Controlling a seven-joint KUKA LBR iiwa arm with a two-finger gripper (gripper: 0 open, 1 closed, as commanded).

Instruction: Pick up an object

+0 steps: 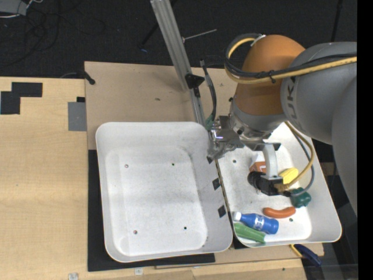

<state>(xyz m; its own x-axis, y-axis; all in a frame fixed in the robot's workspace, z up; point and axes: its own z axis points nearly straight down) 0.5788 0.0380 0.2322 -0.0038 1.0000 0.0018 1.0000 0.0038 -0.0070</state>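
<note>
**Counter** (41, 179): pale wood, two shallow white bins side by side on a black mat.

**Left bin** (104, 156): white, speckled floor w/ a few small dark dots.

**Right bin** (326, 229): white. Far part covered by the arm; all loose items sit in its near half.

**Arm** (329, 92): grey, comes in from the right, orange band (262, 69) above the wrist, bent down over the right bin.

**Gripper** (214, 146): metallic, low at the seam between the bins, above the right bin's left edge toward the far end. Spread or pressed together: can't tell from this angle.

**Pick candidates, all in right bin, well apart from the gripper:**
1. blue bottle (258, 223): white cap, lying on its side, near-left area.
2. green item (250, 233): long, lying flat just nearer than the bottle, approx. touching it, by the near rim.
3. orange-red piece (278, 212): sausage-shaped, lying flat, just right of and beyond the bottle.
4. teal item (301, 199): dark, small, right of the orange-red piece.
5. small orange item (258, 167): mid-bin, partly hidden under the arm; shape unclear.

**Metal rail** (175, 39): slim aluminium profile slanting up from behind the bins toward the far left.
</note>
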